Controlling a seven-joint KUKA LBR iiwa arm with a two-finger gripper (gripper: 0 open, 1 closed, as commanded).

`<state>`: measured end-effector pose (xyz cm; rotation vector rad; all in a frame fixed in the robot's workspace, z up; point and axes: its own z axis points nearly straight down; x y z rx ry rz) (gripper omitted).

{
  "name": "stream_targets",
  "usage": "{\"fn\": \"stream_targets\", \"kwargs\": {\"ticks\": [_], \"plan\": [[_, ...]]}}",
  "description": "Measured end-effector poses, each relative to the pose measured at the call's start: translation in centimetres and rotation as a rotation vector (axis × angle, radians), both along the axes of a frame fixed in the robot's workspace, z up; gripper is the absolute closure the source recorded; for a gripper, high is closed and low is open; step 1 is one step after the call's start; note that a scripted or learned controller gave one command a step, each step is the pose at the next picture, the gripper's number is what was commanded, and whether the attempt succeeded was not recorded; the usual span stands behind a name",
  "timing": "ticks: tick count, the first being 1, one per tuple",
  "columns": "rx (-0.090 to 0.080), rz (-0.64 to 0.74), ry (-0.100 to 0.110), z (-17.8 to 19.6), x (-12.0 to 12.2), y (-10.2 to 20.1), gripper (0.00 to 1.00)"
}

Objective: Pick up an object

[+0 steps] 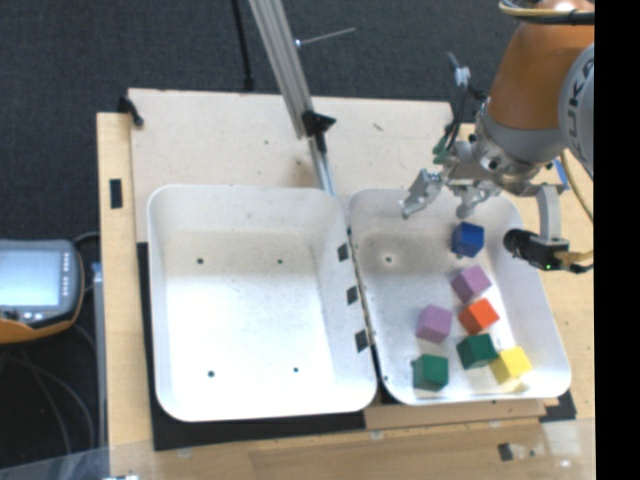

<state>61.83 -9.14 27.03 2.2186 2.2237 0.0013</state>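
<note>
Arm: the grey arm with its orange band (535, 63) leans in from the right, wrist poised over the far end of the right bin (545, 308).
Gripper: the gripper (445, 200) hangs above the bin's back edge, its two fingers spread apart and nothing between them. One finger (418, 196) points left, the other sits nearer the blue cube.
Blue cube: the blue cube (467, 239) lies on the bin floor just below and to the right of the fingertips, close but not gripped.
Other blocks: further forward there is a cluster. A purple cube (470, 283) sits just behind an orange one (481, 315), a second purple cube (434, 322) lies to their left, a dark green cube (477, 350) sits beside a yellow one (511, 364) near the front wall, and a green cube (431, 371) sits at the front left.
Left bin: the left bin (250, 298) lies alongside, the two rims touching down the middle.
Bench: the pale bench (215, 138) carries both bins, and a slanted metal post (285, 63) rises behind them.
</note>
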Motion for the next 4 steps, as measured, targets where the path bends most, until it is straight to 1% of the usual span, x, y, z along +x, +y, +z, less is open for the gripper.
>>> {"fn": "stream_targets", "kwargs": {"ticks": [1, 2, 3, 4], "plan": [[0.000, 0.005, -0.011, 14.4, -7.3, 6.4, 0.00], [0.000, 0.005, 0.007, 4.7, -8.1, 12.6, 0.00], [-0.002, -0.003, 0.009, -7.7, -9.4, 13.6, 0.00], [-0.001, -0.005, -0.004, -2.9, -8.1, 10.2, 0.00]]}}
